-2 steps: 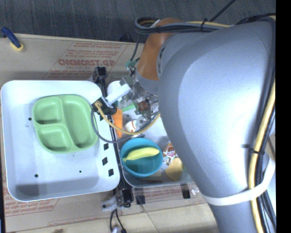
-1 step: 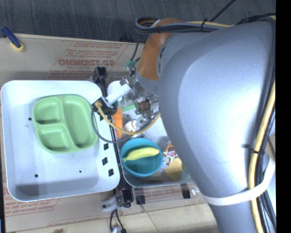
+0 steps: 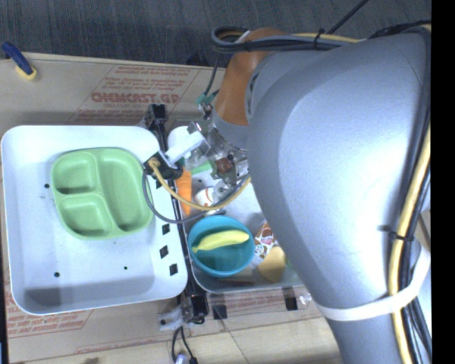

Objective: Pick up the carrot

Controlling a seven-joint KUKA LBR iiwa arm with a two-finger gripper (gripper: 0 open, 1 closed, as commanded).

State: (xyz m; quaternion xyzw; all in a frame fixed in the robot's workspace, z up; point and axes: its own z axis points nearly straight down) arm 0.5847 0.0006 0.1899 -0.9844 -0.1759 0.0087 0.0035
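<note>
Big grey arm (image 3: 341,173) w/ orange band (image 3: 239,89) is filling the right half of the view, covering most of the right bin (image 3: 246,285). Left bin (image 3: 30,226) is sitting clear on the cardboard-topped bench (image 3: 136,86), w/ a green divided plate (image 3: 100,192) lying flat in its upper middle. Blue bowl (image 3: 221,252) is resting in the right bin near the divider, a yellow banana-like piece (image 3: 221,239) lying inside it. Just right of the bowl, a yellowish rounded item (image 3: 273,262) is peeking out from under the arm, plus a patterned orange/white thing (image 3: 264,237), too hidden to ID. Gripper (image 3: 205,161) is hanging low over the right bin's upper left corner, amid cables & white fittings; can't tell if fingers are apart or together. Carrot (image 3: 184,185) is showing as a small orange sliver right by the divider, just below the gripper, above the bowl. Whether it's touching the gripper, can't tell.
</note>
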